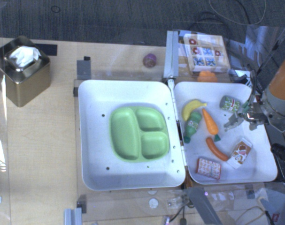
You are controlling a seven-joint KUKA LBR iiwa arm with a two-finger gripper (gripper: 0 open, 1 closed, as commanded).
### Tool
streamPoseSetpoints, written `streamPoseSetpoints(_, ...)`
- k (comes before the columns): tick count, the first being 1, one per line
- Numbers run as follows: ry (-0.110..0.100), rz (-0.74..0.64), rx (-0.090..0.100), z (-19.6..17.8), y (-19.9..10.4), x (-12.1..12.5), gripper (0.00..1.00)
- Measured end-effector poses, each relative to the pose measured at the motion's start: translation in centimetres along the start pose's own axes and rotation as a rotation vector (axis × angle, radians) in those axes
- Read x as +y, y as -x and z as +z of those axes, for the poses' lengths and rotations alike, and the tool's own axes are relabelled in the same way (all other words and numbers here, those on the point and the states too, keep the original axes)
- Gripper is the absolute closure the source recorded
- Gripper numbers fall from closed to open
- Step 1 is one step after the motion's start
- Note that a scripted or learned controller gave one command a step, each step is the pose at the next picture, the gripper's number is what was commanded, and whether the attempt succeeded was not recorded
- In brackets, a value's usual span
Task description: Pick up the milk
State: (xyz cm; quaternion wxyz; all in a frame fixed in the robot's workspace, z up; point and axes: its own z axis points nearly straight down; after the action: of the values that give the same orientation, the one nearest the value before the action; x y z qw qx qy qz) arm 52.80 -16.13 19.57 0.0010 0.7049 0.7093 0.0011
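From the overhead camera view we see the gripper (237,120) hovering over the right shallow white bin (263,171), its fingers spread apart and holding nothing. The small white-and-brown milk carton (241,153) lies just below it in frame, near the orange sausage (217,149), untouched.

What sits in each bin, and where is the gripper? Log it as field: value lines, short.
left bin: white bin holding a green divided plate
right bin: white bin with banana, green bottle, carrot, sausage, can, red packet, milk carton
milk carton: near the right bin's front right corner, lying free
gripper: gripper over the right bin, between can and milk carton, not on the carton
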Motion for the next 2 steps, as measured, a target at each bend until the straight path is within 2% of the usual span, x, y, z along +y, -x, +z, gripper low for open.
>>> streamPoseSetpoints(1,0.001,-0.077,-0.001,8.5,3.3,-3.1,0.0)
streamPoseSetpoints(2,0.011,-0.301,-0.005,10.5,-1.9,-2.1,0.0)
